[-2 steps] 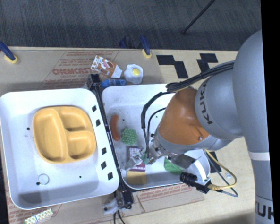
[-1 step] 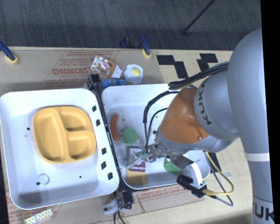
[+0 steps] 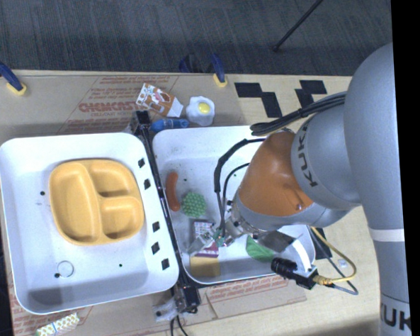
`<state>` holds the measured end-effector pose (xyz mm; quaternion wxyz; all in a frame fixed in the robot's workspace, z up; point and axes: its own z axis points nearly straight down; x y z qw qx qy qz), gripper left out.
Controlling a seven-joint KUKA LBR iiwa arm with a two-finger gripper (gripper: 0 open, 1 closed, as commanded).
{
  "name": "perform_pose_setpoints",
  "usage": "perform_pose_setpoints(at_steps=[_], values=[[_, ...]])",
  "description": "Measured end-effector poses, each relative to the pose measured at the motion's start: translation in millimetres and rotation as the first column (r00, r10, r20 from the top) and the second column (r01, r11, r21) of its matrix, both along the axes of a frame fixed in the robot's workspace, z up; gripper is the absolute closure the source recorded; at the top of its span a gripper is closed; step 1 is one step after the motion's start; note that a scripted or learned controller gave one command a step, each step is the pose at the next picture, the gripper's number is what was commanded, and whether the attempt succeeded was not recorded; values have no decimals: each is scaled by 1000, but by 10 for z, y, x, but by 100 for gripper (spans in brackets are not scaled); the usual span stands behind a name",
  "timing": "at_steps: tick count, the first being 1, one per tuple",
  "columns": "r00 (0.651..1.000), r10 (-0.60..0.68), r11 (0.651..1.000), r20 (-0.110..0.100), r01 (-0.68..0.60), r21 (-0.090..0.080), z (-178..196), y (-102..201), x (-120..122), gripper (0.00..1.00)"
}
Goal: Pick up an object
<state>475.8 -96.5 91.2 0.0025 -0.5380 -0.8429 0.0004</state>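
The right bin [image 3: 167, 146] holds several small objects. A red-orange sausage shape [image 3: 172, 190] lies near its left wall, with a green textured piece [image 3: 194, 203] beside it. Below them are a crumpled printed packet [image 3: 203, 234] and a tan block [image 3: 204, 266] at the front wall. A green item [image 3: 257, 250] peeks out from under the arm. My gripper [image 3: 225, 235] is low in the right bin, right next to the packet, mostly hidden under the orange wrist band [image 3: 268, 185]. Nothing can be seen held in it.
The left bin [image 3: 15, 232] holds a yellow divided tray [image 3: 95, 200]. Behind the bins lie a snack packet [image 3: 153, 97], a yellow-and-white item [image 3: 201, 109] and a blue object [image 3: 169, 123]. A wrapped candy [image 3: 56, 327] lies at the front left. Cables trail at the front right.
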Motion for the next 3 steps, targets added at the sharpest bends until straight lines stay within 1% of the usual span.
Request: perform_pose_setpoints(at_steps=[1,2,3], values=[[1000,-8,1000,3,8,-1,4,-34,123,0],[998,-59,998,-1,59,0,-1,-47,1,0],[998,-60,998,0,60,0,-1,-49,1,0]])
